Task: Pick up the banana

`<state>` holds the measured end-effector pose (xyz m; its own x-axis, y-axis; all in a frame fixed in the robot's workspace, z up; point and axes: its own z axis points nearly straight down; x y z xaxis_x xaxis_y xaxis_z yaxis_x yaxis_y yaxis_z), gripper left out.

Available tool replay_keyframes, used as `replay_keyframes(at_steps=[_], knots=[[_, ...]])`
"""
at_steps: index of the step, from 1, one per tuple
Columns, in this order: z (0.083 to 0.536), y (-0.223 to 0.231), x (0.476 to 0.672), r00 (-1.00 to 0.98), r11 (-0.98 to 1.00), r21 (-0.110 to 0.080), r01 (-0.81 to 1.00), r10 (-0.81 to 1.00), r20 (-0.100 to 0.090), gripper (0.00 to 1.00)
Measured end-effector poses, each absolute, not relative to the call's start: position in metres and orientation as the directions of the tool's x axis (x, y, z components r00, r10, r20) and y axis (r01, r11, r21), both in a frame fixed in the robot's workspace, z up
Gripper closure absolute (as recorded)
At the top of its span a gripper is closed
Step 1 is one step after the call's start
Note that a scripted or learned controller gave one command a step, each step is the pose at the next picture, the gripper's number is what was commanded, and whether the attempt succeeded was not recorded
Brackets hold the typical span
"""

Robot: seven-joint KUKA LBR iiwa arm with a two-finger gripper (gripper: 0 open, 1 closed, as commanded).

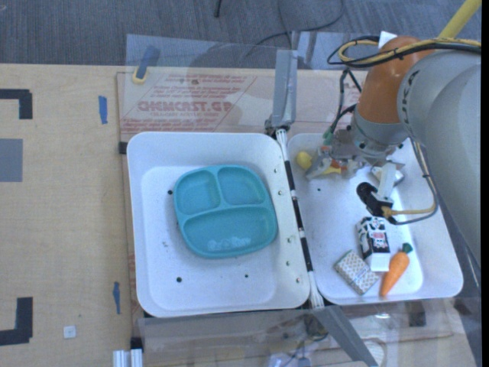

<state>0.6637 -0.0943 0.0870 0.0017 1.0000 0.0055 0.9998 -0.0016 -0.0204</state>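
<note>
Looking down on a pale wood-look surface (pixel 61 220) with two shallow white bins side by side, both smooth plastic with rounded corners.

Left bin (pixel 153 281): just a teal plate (pixel 225 210) sitting around the middle. Glossy, rounded-square, split into three compartments.

Right bin (pixel 328 220): way busier. Banana (pixel 307 160) tucked into the upper-left corner of that bin, near the wall between the two bins. Yellow, smooth, with a rounded stubby end poking out to the left and the rest running off under the tool (pixel 336 157).

Tool parked right over that end of the banana, hanging off the grey arm (pixel 443 105) with its shiny orange band (pixel 382 90). Honestly can't tell whether spread or pressed together from this angle, and can't tell whether actually touching the banana either.

Lower down in the same bin, well apart from the banana:
- a small boxy black-and-white carton (pixel 374 239)
- a flat little block (pixel 356 271) with a speckled grey pattern, lying at a tilt
- an orange carrot (pixel 393 270), tapered, with a green top, just beside the block and lying at a slant
</note>
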Motion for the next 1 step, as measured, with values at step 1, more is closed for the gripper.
replay_keyframes(at_steps=[1], knots=[[0.087,-0.0944,0.6638,0.002,-0.002,-0.02,1.0,1.0,0.005,0.0]])
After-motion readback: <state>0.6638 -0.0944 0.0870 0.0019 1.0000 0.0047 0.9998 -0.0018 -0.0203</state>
